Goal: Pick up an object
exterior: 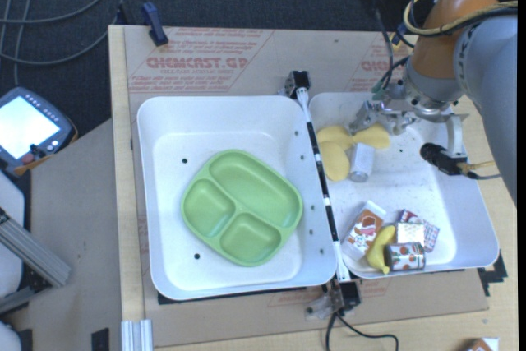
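Note:
My gripper [380, 116] hangs low over the far end of the right bin [460, 210], under the grey wrist with the orange band. Just below it lies a pale yellow lump [374, 138], and I cannot tell whether they touch. Two more pale yellow rounded pieces [333, 152] rest against the bin's left wall. A small grey can [360, 163] stands beside them. At the bin's near end lie a yellow banana [380, 247], a red-and-white carton [362, 229], a small printed can [405, 256] and another small carton [417, 231].
The left bin [164, 136] holds a green divided plate [241, 206]. A black-and-white divider rail [316, 168] runs between the two bins. A blue clamp [154, 23] sits on the board's far left corner.

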`<action>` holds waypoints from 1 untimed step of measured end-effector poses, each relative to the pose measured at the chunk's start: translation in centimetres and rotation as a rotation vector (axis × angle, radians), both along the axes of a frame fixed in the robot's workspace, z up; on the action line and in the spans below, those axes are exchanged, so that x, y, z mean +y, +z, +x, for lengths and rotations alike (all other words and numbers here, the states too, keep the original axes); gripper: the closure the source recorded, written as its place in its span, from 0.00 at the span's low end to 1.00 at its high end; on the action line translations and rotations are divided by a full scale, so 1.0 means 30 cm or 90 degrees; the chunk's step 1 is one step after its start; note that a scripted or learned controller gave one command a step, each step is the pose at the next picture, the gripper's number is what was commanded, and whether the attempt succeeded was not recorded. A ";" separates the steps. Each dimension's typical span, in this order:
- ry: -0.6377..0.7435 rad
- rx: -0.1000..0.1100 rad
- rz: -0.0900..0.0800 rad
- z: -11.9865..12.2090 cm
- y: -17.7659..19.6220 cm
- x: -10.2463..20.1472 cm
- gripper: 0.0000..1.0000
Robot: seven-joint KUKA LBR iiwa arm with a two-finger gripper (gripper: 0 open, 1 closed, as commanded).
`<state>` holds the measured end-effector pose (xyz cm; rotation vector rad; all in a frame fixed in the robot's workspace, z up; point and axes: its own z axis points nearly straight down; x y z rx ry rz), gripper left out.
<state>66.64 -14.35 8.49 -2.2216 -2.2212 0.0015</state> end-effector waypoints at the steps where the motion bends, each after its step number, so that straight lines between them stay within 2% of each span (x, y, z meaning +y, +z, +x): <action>1: 0.001 -0.003 -0.001 0.004 0.038 0.001 1.00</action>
